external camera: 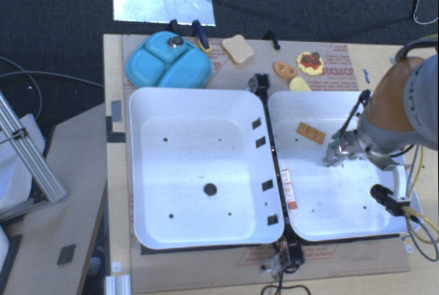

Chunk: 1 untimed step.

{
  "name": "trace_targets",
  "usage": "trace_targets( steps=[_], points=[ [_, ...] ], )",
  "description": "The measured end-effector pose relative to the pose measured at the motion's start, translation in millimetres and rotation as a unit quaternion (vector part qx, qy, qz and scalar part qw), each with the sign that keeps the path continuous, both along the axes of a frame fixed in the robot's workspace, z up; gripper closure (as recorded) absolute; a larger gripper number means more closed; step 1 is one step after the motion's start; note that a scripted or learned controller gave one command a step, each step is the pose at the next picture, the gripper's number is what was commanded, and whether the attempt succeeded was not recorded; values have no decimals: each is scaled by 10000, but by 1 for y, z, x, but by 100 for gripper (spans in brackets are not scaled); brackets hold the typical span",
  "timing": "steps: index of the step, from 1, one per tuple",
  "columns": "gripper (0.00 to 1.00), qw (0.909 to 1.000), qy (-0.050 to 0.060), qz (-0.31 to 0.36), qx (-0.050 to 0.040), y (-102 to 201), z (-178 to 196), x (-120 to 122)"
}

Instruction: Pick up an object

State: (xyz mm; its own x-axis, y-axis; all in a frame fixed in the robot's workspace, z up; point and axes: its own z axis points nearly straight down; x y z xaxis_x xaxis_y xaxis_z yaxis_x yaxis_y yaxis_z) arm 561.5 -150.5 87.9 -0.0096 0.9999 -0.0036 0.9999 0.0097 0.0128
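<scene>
An orange-brown rectangular block (311,132) lies flat in the right bin (322,225), toward its far left. My gripper (334,157) hangs low over the middle of that bin, a short way right of and nearer than the block, apart from it. Nothing shows between its fingertips. A small dark round object (210,189) rests near the middle of the left bin (158,232).
Behind the bins on the bench lie a blue sectioned plate (169,62), a toast slice (238,49), a pretzel (284,70), a small pizza-like toy (310,62) and a yellow piece (299,84). A black divider with clips (271,170) runs between the bins.
</scene>
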Motion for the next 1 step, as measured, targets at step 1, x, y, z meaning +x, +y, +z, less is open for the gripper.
trace_targets(
  steps=[1],
  points=[
    [100, 10000, -23, -54, 8, -58, 2, -71]
  ],
)
